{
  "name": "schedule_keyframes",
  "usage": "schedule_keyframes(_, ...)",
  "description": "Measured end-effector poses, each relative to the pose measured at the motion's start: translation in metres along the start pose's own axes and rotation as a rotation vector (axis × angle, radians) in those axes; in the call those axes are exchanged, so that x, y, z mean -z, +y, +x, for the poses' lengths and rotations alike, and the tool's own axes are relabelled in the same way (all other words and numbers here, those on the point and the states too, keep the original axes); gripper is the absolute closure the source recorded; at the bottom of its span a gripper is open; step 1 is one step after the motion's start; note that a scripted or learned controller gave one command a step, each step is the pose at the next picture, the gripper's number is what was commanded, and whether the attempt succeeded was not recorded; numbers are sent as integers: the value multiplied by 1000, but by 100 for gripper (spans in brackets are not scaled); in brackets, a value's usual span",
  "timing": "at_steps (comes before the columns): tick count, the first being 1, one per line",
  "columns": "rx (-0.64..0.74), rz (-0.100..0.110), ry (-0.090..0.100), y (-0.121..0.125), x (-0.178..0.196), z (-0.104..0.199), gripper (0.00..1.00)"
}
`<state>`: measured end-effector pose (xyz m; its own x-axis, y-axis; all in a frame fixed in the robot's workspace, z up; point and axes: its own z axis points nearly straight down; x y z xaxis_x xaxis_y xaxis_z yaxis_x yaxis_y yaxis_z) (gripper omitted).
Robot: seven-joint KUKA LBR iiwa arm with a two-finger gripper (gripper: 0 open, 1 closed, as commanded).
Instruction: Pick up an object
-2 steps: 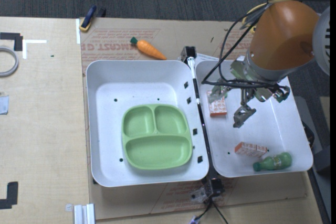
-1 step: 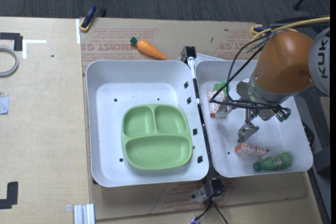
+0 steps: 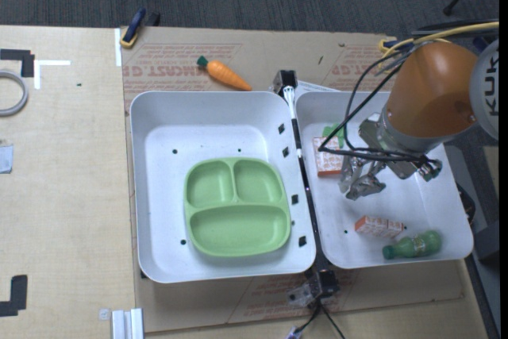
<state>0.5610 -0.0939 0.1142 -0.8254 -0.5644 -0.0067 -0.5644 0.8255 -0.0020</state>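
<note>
Orange-banded arm (image 3: 435,91) partly hiding a carton (image 3: 329,161).

Quick count: two white bins sit side by side, the left bin (image 3: 151,194) and the right bin (image 3: 444,238). One green divided plate (image 3: 236,206) lies in the left one, with three compartments. In the right one I count two small red-and-white cartons, one at the far left (image 3: 329,162) and one nearer (image 3: 379,227), plus one green bottle (image 3: 413,245) at the near edge. There's some green thing partly hidden behind the far carton, can't tell what. Outside the bins, one toy carrot (image 3: 225,74) lies on the cardboard beyond the left one.
</note>
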Motion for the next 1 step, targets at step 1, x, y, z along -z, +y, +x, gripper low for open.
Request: schedule_keyframes(1, -6, 1, 2, -14, 144, 37, 100)
